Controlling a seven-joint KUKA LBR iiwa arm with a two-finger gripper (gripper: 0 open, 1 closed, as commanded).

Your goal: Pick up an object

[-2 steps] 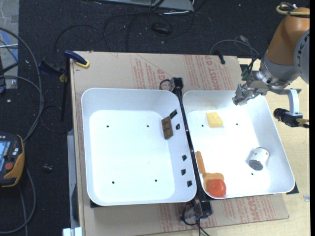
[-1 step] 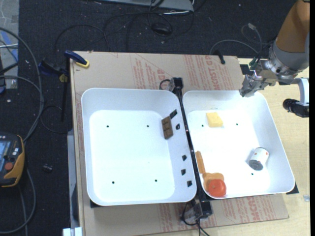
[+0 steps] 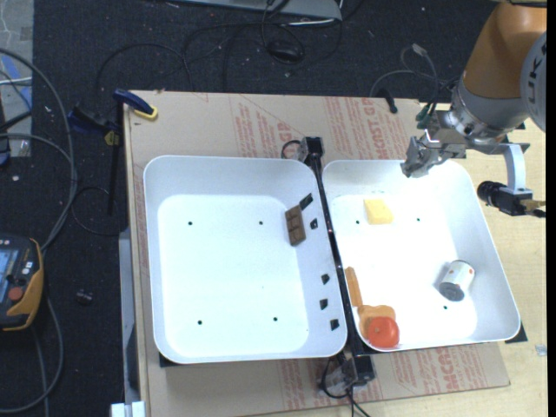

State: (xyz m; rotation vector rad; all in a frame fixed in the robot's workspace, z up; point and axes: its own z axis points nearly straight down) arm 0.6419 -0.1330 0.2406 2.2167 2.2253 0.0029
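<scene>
Bright even light, soft shadows, slightly grainy pic.

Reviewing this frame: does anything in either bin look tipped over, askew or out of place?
Two small things. The white cylinder in the right bin lies on its side, its dark end showing. The brown block in the left bin sits tilted on the sloping wall by the divider. Nothing looks spilled or damaged.

Gripper (image 3: 418,163) above right bin (image 3: 486,233) rim (yellow block (image 3: 378,211) near).
</scene>
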